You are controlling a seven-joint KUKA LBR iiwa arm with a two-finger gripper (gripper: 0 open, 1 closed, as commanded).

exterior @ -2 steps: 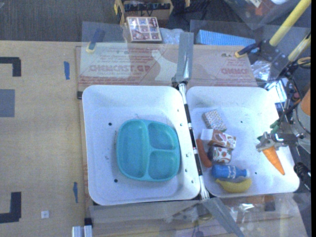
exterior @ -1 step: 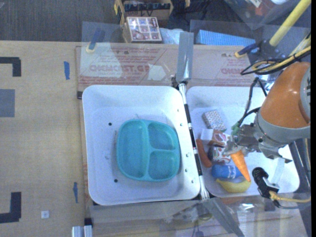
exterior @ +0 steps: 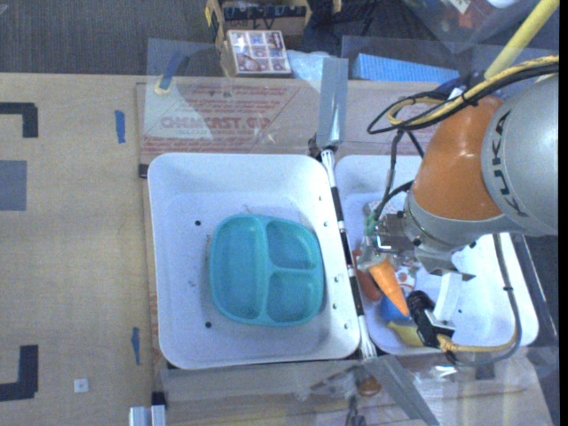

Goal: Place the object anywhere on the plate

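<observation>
Over in the right bin (exterior: pixel 524 322) the hand (exterior: pixel 390 254) hovers above the carrot (exterior: pixel 387 281); can't tell its grip. Plate (exterior: pixel 266 270) has nothing on it, so basically nothing's done.

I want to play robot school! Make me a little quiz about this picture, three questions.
1. True or false: the teal plate lies in the left bin.
2. How many compartments does the plate have? A) two B) three C) five
3. Fill in: the orange carrot-shaped toy lies in the ____ bin, under the arm.

Key: 1 true. 2 B. 3 right; it sits among the small toys in the right bin, not on the plate.
</observation>
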